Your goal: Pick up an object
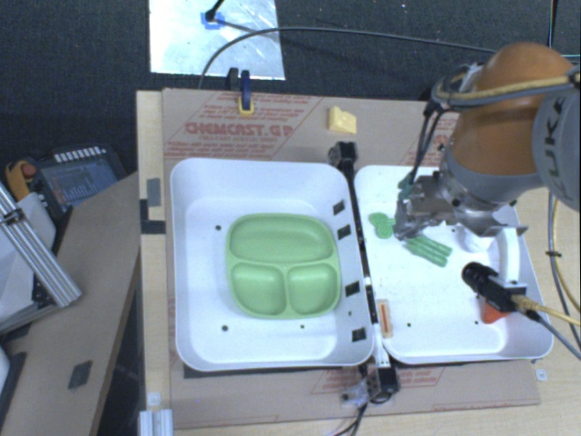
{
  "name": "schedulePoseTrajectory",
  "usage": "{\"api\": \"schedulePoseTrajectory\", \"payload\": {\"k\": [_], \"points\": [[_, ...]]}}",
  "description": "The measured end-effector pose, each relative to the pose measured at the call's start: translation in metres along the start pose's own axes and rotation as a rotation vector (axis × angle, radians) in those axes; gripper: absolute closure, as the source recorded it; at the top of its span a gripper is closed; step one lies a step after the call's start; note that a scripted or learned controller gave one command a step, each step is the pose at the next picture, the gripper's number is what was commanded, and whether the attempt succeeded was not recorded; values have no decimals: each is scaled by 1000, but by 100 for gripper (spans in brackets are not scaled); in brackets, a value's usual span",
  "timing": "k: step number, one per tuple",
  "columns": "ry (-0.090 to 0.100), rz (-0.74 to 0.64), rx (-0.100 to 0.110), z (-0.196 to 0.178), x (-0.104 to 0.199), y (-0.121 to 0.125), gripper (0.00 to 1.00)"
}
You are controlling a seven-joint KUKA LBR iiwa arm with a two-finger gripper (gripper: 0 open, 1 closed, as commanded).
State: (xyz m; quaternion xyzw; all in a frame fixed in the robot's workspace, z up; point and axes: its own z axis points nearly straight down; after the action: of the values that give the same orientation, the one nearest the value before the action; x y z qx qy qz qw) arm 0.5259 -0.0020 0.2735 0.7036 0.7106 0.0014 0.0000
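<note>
the worktop, covered with printed cardboard, took up the middle of the frame and carried two shallow white bins side by side. the arm was the next biggest thing, a grey body with an orange band filling the upper right, bent down over the right bin. the left bin, at centre left, held a green divided plate lying flat in its middle, well apart from the arm.

the claw hung low over the upper left part of the right bin, close to the wall between the two bins. whether it was apart or together could not be told from this angle, and nothing showed in its grip.

just below and right of the claw lay a green stick, slanted on the bin floor. a small green piece sat just to the claw's left. a small orange thing rested near the bin's lower right corner, partly hidden.

the step in hand looked like the approach and descent for a grasp, with one of the two green things the likely target. no pick was made yet, judging by both of them lying on the floor. the next move called for lining the claw up across the chosen piece, lowering to the floor, closing and lifting straight up.
</note>
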Motion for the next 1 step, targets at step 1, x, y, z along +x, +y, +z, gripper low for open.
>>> {"api": "schedulePoseTrajectory", "payload": {"k": [1], "points": [[0, 1, 2, 21, 50, -14, 100]]}}
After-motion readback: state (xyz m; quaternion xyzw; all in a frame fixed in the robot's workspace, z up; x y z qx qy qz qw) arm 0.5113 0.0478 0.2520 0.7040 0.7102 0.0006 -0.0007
